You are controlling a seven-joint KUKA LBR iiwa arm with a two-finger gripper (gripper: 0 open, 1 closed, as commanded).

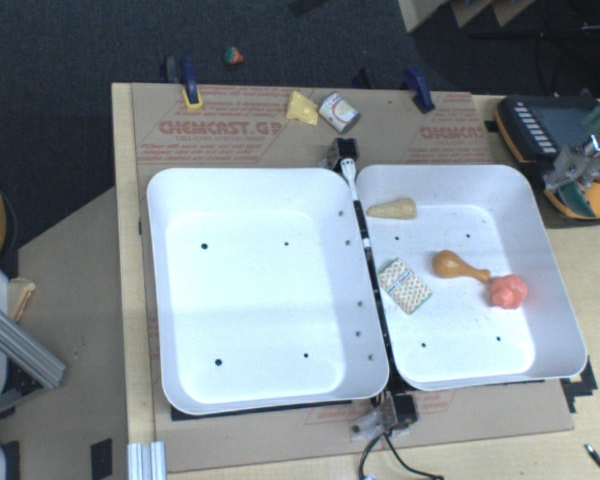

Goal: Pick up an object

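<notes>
A cardboard-covered bench [280, 128] on dark carpet bears two white bins. The right bin [540, 268] holds a pink ball [508, 291], a tan drumstick-shaped toy [458, 265], a patterned packet [405, 286] and a pale, hard-to-identify lump [392, 208]. The gripper's state cannot be told.

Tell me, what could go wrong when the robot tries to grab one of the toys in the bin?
1. The patterned packet lies close against the right bin's inner wall, so the pincer might bump the wall.
2. The pink ball sits right at the end of the brown drumstick-shaped toy; grabbing one could knock the other aside.
3. The beige piece looks rounded and lies low, so it may slip out.
</notes>
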